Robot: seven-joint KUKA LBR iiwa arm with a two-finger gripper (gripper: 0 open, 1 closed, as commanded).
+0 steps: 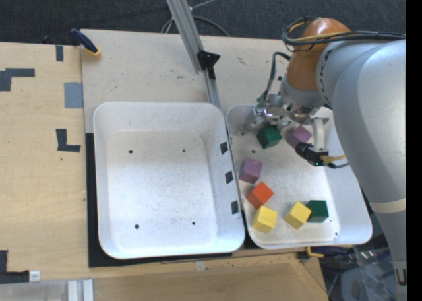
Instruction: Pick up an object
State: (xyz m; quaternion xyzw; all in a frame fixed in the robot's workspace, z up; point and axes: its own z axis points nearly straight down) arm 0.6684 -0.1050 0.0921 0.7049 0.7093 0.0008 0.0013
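Green — a dark green cube (268,137) is seen just below the gripper (267,120) in the right bin (349,227); whether the fingers are apart or clamped cannot be told. A purple cube (300,135) lies beside it. Further down lie a lilac cube (250,169), an orange cube (260,195), two yellow cubes (265,218) and another green one (318,210).

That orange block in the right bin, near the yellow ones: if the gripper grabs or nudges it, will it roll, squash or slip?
The orange block looks like a flat-faced cube, so it should slide rather than roll when nudged. Its crisp edges suggest it is rigid, probably not squashable. It sits close to the purple block and a yellow block, so a push may knock into them.
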